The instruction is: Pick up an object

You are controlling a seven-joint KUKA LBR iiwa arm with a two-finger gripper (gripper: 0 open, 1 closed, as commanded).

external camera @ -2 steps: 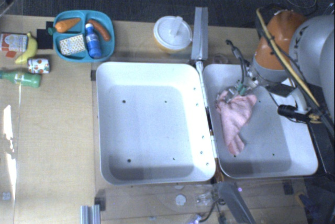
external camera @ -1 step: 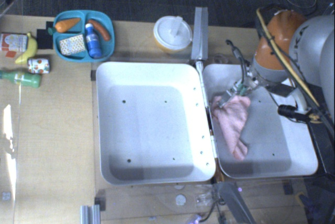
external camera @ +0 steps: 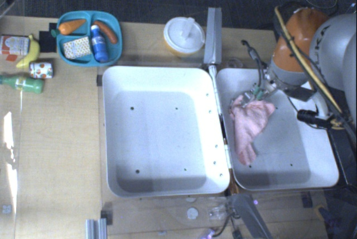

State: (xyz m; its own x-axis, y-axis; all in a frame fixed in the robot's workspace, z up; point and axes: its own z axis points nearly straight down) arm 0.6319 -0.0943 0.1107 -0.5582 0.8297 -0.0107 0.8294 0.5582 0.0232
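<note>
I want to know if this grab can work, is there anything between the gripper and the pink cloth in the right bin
Nothing visible stands between them. The gripper is already at the upper end of the pink cloth, which lies alone on the floor of the right bin. Whether it actually holds the cloth cannot be told from this view.

Blue divided tray [external camera: 114,37] of toy food beside lidded cup [external camera: 184,35]

A pink cloth [external camera: 249,123] lies in a white bin [external camera: 290,173]; the divided tray [external camera: 114,37] is blue, the arm [external camera: 312,37] grey and orange.
</note>
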